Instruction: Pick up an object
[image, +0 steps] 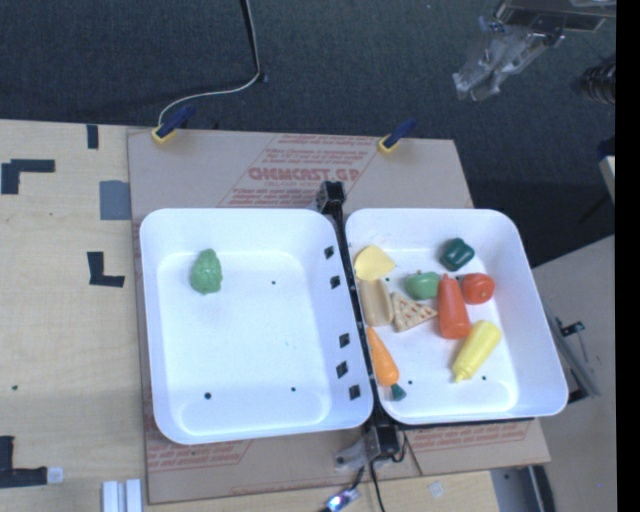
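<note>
Candidates: your pickable things crowd the right white bin (520, 300): a yellow plastic corn cob (476, 350), a tall red plastic pepper (453, 309), a round red tomato (479, 288), a dark green lump (457, 253), a yellow wedge (372, 263), a tan waffle-patterned triangle (410, 312) and an orange carrot (382, 362).
Easiest target: the lone green leafy toy (207, 272) in the left white bin (160, 330) stands well apart from everything else, so you get clean room on every side.
Crowded spots: the pepper touches the corn and sits just beside the tomato; a grasp there risks nudging neighbours.
Gripper: the two-finger gripper (487, 62) hangs high over the dark floor beyond the bins' far right corner, carrying nothing. Whether its claw is apart or together you cannot tell; the picture is too blurred there.
Advice: pick one isolated piece, centre above it, and straddle its narrow side before you descend.
Stage: nothing is lifted yet.
</note>
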